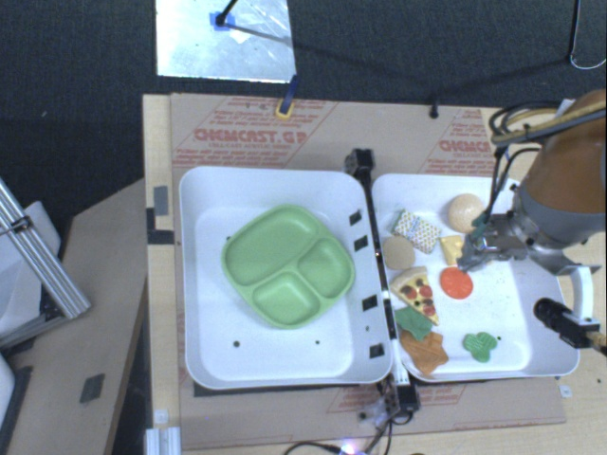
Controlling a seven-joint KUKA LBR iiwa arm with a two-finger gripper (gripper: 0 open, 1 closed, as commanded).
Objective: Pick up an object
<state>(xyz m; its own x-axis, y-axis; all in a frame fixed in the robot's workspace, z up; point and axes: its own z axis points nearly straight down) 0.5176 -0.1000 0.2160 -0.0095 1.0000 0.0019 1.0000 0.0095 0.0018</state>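
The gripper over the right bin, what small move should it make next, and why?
Probably a short descent. The gripper hangs between the yellow piece and the red disc, with nothing visibly gripped, so lowering onto either seems the likeliest way to pick.

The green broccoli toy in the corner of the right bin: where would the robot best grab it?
Probably from straight above, closing across the broccoli's narrower middle. It lies flat and apart from the other toys, with bare bin floor around it, so the pincer has room to come down on either side.
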